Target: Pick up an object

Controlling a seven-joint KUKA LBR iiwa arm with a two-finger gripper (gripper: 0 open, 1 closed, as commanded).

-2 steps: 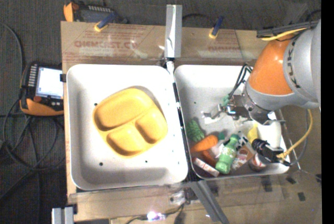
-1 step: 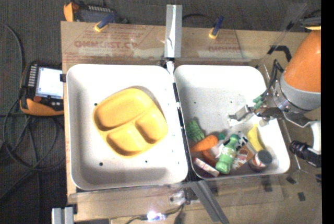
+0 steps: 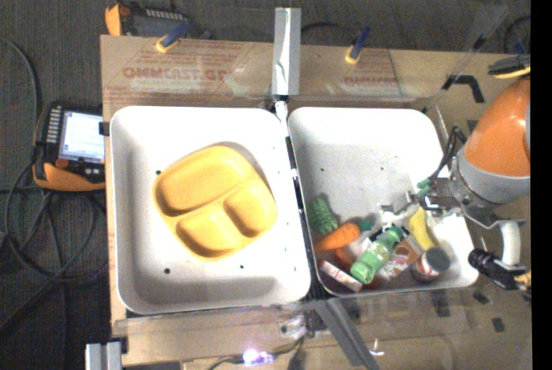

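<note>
We cannot tell how the jaws stand; the gripper (image 3: 412,206) hangs low over the right bin (image 3: 362,135), beside a yellow piece (image 3: 420,228); the carrot (image 3: 338,237) and green bottle (image 3: 377,253) crowd that near corner; the yellow tray (image 3: 216,200) fills the left bin (image 3: 129,187).

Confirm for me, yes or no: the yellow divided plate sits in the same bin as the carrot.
No: the yellow divided plate lies in the left bin, while the carrot lies in the right bin.
</note>
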